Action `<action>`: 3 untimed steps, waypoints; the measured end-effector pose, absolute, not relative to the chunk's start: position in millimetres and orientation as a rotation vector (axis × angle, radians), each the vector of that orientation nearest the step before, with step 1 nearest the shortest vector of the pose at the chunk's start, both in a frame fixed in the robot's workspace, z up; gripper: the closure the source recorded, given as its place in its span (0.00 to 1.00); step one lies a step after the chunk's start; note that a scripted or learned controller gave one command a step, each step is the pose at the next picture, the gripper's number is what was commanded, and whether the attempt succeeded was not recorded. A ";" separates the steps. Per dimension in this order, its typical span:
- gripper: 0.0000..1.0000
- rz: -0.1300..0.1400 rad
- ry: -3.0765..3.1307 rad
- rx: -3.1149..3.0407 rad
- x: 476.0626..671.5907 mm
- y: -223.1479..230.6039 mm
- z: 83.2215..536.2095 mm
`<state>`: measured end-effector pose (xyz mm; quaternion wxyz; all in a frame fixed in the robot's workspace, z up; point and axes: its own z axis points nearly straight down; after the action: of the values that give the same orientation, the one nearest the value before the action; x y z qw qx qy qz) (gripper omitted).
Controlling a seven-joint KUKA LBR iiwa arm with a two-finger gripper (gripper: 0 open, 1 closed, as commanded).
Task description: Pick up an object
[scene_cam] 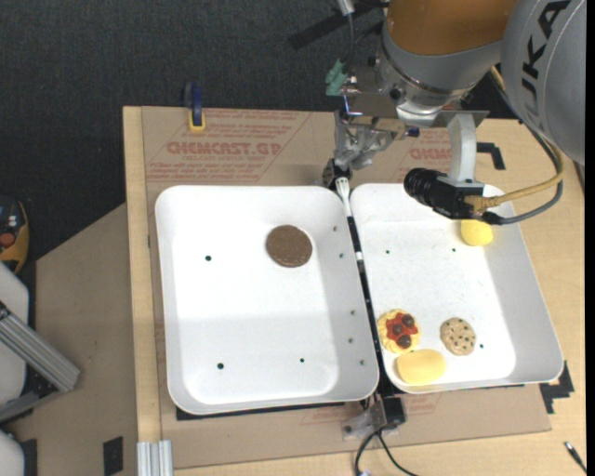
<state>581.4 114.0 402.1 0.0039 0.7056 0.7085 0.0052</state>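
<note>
Objects for picking lie spread over two white bins on a bench topped with a brown cardboard sheet [232,139] printed in red lettering. The grey arm [548,56] with its orange band [446,28] reaches in from the upper right of the view and hangs over the far edge of the bins. The left bin [186,279] holds a single item, a round brown disc [289,246], lying flat towards its far right part and well apart from everything else. The right bin [521,307] carries the other four.

The gripper [351,153] points down at the far end of the seam where the two bins meet, above the cardboard just beyond their rims; nothing can be seen in its grasp, and whether it is spread or pressed together cannot be told from this angle. A black cylindrical fitting [432,191] sits on a white bracket below the wrist, over the far end of the right bin, with a yellow cable [539,191] running from it.

A pale yellow oval piece [421,365] lies at the near left corner of the right bin. A yellow lump [477,232] rests near the far edge, just beside the black fitting. A small tart with red and dark berries [399,329] sits against the bin's left wall, just above the oval piece. A speckled cookie [457,336] lies just to the tart's right. A blue and yellow clamp [195,107] grips the cardboard's far left edge.
</note>
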 end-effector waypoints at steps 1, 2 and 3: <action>1.00 -0.012 2.232 2.221 571.0 157.0 319.3; 1.00 0.032 2.221 2.207 598.6 206.5 491.0; 1.00 -0.015 2.228 2.223 557.1 215.5 387.2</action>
<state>557.1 215.5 387.2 -0.0029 0.7062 0.7080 -0.0049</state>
